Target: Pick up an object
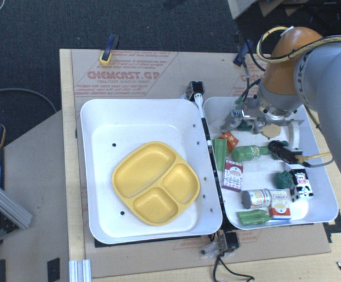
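Gripper (253,117) sits low over the far end of the right bin (328,207), hanging under the orange wrist band. Fingers are buried in the wrist hardware from this angle, so I cannot tell how wide they stand or whether anything is between them. Not calling a grasp.

Candidate objects are all in the right bin, crowded toward its left wall and near edge:
- green bottle (249,153) lying on its side mid-bin, just below the gripper, probably the closest target
- small red packet (230,140) beside the bottle's neck, near the gripper
- green tube (219,151) along the left wall
- red-and-white card (233,176) flat on the floor, hard for two fingers
- can (261,198) on its side near the near edge, with a green piece (252,217) touching the near wall
- black-and-white item (301,183) and a dark green object (284,179) toward the right wall

Left bin (91,157) carries only a yellow divided tray (155,183), lying flat at its centre, well apart from the arm.

Judgement: arm is at the approach or descent stage over the far-left cluster. Clutter is the risk, since bottle, packet and tube lie close enough that the fingers may land on two at once or push one against the wall.
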Controlling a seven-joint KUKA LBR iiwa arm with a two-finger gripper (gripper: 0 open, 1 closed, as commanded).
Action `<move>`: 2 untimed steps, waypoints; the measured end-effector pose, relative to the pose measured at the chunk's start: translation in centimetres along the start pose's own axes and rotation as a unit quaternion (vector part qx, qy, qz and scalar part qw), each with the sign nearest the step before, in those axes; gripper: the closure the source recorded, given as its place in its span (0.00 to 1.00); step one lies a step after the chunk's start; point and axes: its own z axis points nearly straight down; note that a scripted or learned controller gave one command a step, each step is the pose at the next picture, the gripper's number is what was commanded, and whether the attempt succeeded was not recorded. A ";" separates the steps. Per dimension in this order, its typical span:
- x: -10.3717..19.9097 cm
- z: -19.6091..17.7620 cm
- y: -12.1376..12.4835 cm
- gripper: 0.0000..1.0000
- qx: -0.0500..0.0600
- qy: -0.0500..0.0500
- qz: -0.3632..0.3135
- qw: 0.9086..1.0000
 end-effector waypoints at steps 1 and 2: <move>0.0 -1.4 0.2 1.00 -0.004 0.000 0.000 1.000; 1.0 -7.3 0.2 1.00 -0.007 -0.001 -0.001 1.000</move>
